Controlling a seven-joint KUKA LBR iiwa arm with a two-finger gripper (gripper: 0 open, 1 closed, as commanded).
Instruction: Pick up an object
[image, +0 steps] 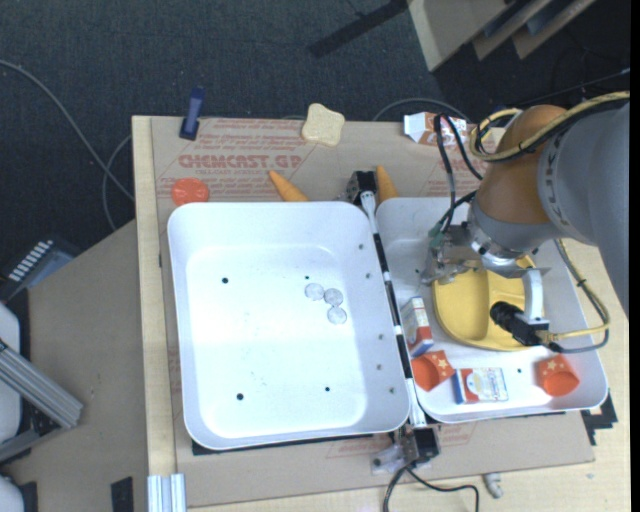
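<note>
The yellow dish (462, 312) lay in the middle of the right bin (408, 228), and it looked like the object most likely in hand, since the gripper (447, 262) hung low over that bin, just above the dish's far rim. Whether the gripper was released or clenched could not be told, because the wrist and cables hid its tip, and nothing could be seen held in it. By its look the dish was probably thin moulded plastic: light, stiff enough to keep its shape, and smooth, so it was apt to slip or to skate across the floor of the right bin if pushed from above. Its broad curved face offered nothing to pinch, so the best hold would likely have been on the raised rim, one side inside and one outside, at the stretch nearest the bin's far wall where the edge stood free. A grip too near one end might have let the dish swing and tip out. Other things shared the right bin: a small carton (418, 325) against the wall next to the other bin, a red block (430, 370) and a flat printed packet (481, 384) along the near wall, and an orange cup (557, 376) in the near corner under the arm. All lay close to the dish's near edge, so a sliding dish could have knocked them.
</note>
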